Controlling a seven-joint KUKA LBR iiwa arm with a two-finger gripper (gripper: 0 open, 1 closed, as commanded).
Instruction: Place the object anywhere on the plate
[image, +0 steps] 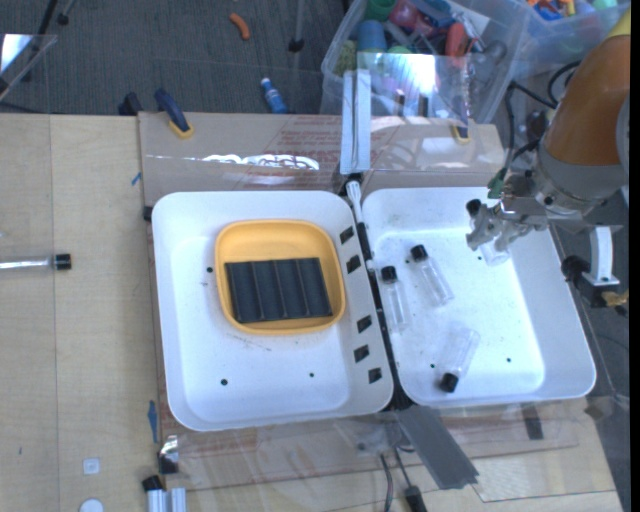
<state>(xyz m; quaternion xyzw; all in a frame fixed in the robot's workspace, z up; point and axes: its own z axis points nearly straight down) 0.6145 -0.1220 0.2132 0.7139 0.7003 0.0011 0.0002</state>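
A yellow plate (236, 243) lies in the left bin (185, 330) with a dark ridged slab (278, 288) on it. Three clear vials with black caps lie in the right bin (545, 330). One vial (431, 277) is near the middle, a second vial (394, 298) lies close to the divider, and a third vial (455, 354) is toward the front. My gripper (494, 238) hangs over the back right part of the right bin, to the right of the vials and apart from them. I see nothing clearly held in it.
Black tabs (362, 322) line the divider between the bins. A cardboard wall (250, 150) stands behind both bins, and a clear box of toys (430, 50) sits beyond it. A pen (40, 263) lies on the bench at far left.
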